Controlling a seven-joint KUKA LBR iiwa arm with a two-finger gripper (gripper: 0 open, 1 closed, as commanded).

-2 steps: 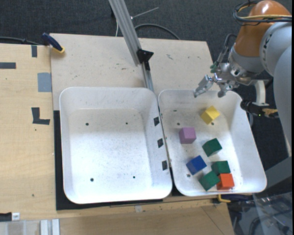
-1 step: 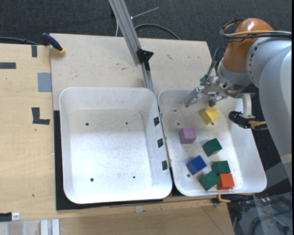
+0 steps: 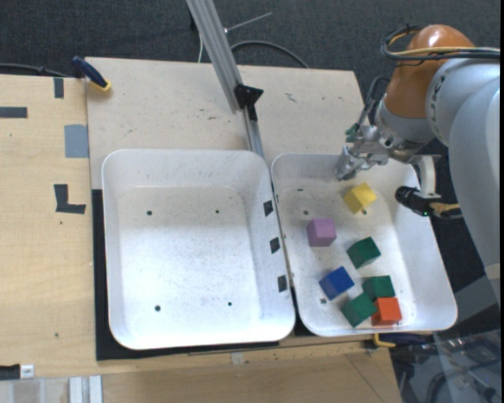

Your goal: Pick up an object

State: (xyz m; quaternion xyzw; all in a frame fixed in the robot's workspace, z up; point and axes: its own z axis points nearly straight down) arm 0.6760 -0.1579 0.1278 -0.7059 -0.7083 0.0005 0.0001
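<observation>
- Yellow block [image 3: 359, 197] lies just below and slightly right of the gripper [image 3: 346, 172] in the frame, near but apart, in the upper part of the right bin [image 3: 428, 259].
- Pincer state: cannot tell; nothing seen held.
- Block sits skewed to the bin walls; no clear long axis, roughly a cube.
- My read: a short shift toward lower right, then descent, suits it.
- Surface: flat white bin floor, speckled.
- Room: purple block [image 3: 322, 231] below left, green block [image 3: 364, 251] below; both stand apart from the yellow one.
- Left bin [image 3: 118, 225] well away, frame centre-left.
</observation>
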